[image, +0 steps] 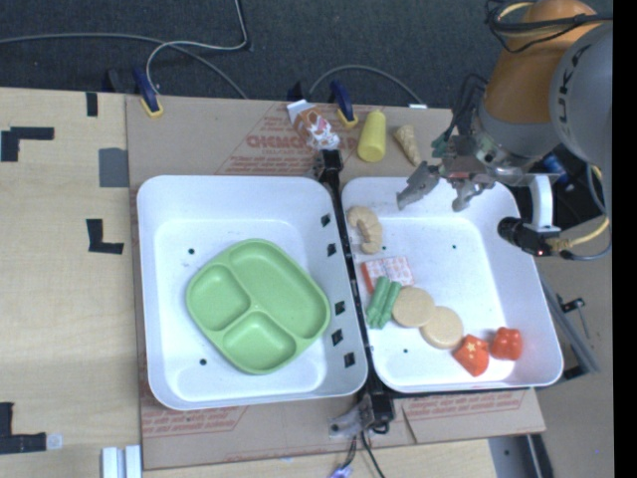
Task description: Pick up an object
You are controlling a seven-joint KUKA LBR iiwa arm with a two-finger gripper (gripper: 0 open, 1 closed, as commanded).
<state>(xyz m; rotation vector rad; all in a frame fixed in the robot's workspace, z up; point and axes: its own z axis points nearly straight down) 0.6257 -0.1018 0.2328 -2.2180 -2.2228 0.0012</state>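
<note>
Hovering with fingers apart and gripping nothing, gripper (442,189) above right bin's (468,242) far edge, still needing to descend on croissant (364,227), cookies (426,317) or red pieces (488,349) lying below.

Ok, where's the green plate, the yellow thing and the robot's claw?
green plate (258,307): camera view, middle where its dividers meet.
yellow thing (371,135): camera view, middle of its body.
gripper (438,195): camera view, gap between its open fingertips.

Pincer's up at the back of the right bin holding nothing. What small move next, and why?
Probably shift the open pincer toward the croissant and lower it. The croissant lies alone near the right bin divider, the nearest item, with bare floor between them.
</note>
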